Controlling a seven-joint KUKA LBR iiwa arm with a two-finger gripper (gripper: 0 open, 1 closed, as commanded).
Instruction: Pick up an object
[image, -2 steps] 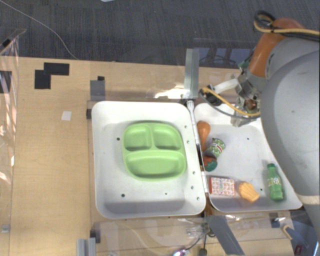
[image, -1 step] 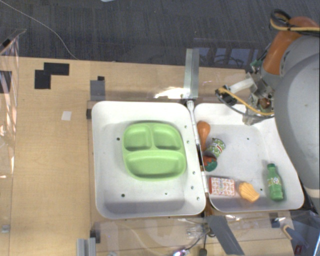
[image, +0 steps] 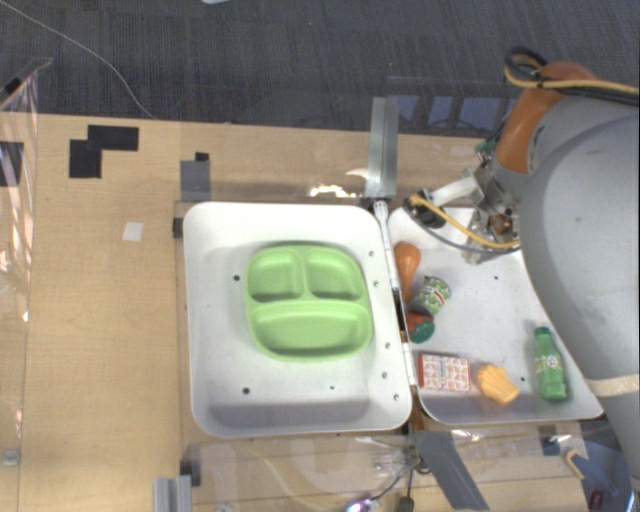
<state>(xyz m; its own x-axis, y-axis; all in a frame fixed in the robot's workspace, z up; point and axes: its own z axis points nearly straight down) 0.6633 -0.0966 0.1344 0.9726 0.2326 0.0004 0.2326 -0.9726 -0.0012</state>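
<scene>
White plastic forms both shallow bins, and the loose objects all lie in the right bin (image: 520, 290). Along its near edge sit three things in a row: a flat red-and-white box (image: 444, 372) lying square to the rim, a yellow-orange lump (image: 498, 384) just beside it, and a green bottle (image: 547, 364) near the right wall. The bottle lies on its side with its long axis running near to far, cap end pointing away and a little leftward. It is close under the grey arm (image: 585, 250).

Further in, against the wall shared with the left bin, a small red-and-green piece (image: 418, 325) lies touching or almost touching a green-and-white can (image: 432, 294), which is tipped at a slant. Beyond them an orange carrot-like piece (image: 406, 262) lies along that wall, its long axis also near to far, its narrower end toward the can.

The middle of the right bin's floor is bare white between these clusters, with more bare floor toward the far right corner. There the gripper (image: 484, 228) hangs among yellow cables, well apart from every object. Whether it is open or closed I cannot tell.

The left bin (image: 210, 300) holds a green divided plate (image: 305, 300) near its centre.
</scene>
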